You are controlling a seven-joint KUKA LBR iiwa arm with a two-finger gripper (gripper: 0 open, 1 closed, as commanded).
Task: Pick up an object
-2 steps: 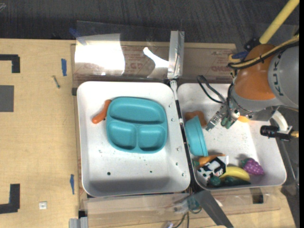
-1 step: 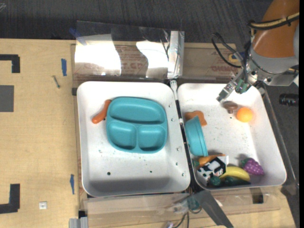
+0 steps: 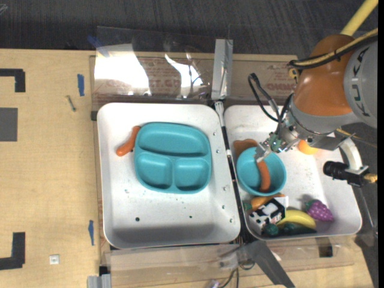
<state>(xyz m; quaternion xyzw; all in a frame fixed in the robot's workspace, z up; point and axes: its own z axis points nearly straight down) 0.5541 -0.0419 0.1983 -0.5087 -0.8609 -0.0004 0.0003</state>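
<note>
Reaching in from the right, arm (image 3: 324,95) with its orange band above the right bin (image 3: 351,218); gripper (image 3: 270,146) low over the rim of a blue bowl (image 3: 261,171), just above and beside the upper end of an orange sausage (image 3: 264,176) lying inside that bowl. Too small and cluttered to tell the finger spread; nothing visibly pinched. Behind the bowl, at its upper left, a brown piece (image 3: 243,144). Near the gripper's right, a small yellow-orange thing (image 3: 307,147) on the bin floor. Along the bin's near edge, a black-and-white toy (image 3: 267,213) touching a yellow banana (image 3: 297,219), with purple grapes (image 3: 321,210) just beside the banana's right end. In the left bin (image 3: 114,209), a blue divided tray (image 3: 173,156) with three compartments, nothing seen in them; touching its upper left corner, a second orange sausage (image 3: 126,143), tilted on the white floor.
</note>
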